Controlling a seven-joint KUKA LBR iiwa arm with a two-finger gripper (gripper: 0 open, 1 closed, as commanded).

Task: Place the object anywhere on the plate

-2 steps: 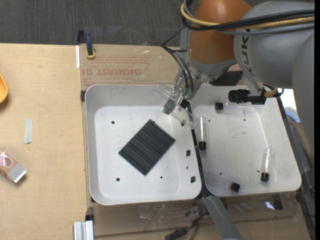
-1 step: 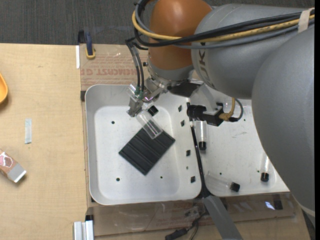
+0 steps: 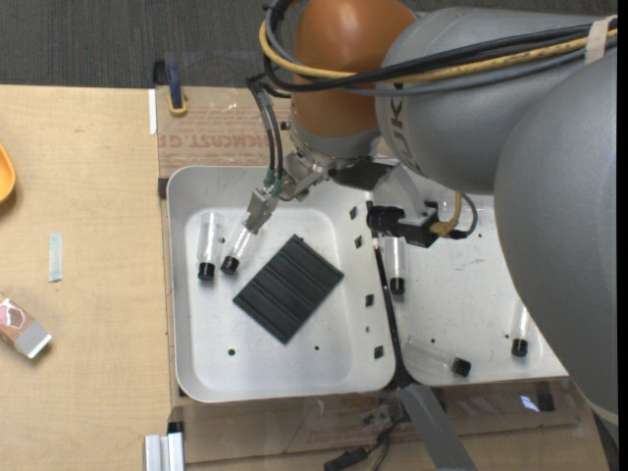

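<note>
Gripper (image 3: 258,207): a slim metal assembly slanting down and left from the wrist below the orange band, over the upper part of the left bin (image 3: 183,292); whether it stands wide or narrow cannot be told, and nothing is seen held in it. Black ribbed plate (image 3: 288,288): a flat rectangle lying turned at an angle near the middle of the left bin, nothing resting on it. White cylinder with black cap (image 3: 234,253): in the left bin just beyond the gripper's lower end and just left of the plate's upper corner, apart from the plate; contact with the gripper cannot be told. Second white cylinder (image 3: 207,250): just to its left, cap toward the near side, also on the bin floor. Third white cylinder (image 3: 393,263): at the left side of the right bin (image 3: 481,356), beside the divide between the bins, below a black fitting. Two small dark-capped pieces (image 3: 519,344) and (image 3: 459,366): near the right bin's front edge. Counter (image 3: 88,341): light wood, bearing a small grey strip (image 3: 55,258) and a wrapped packet (image 3: 22,329), both well left of the bins.
</note>
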